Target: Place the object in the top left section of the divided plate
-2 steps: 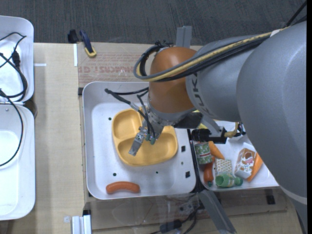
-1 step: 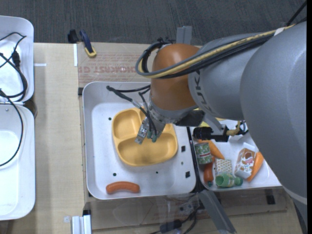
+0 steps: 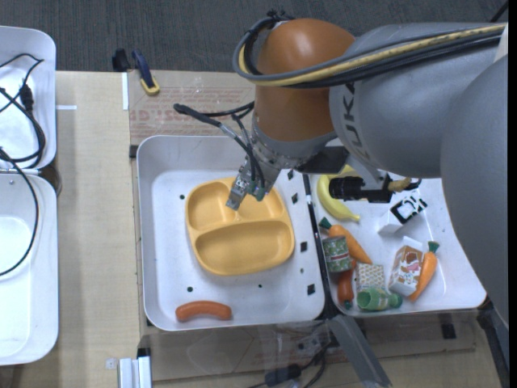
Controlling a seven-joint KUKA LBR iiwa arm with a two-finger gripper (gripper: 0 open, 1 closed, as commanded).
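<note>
We cannot tell what state the gripper is in above the divided plate; we judge the sausage light, smooth, best pinched mid-length.

A robotics lab: a wooden desk carries white bins of toy food, with loose cables at nine o'clock.

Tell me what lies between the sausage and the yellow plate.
In the camera view, just bare white bin floor separates the sausage from the plate. The plate's near rim sits apart from it, nothing between.
</note>
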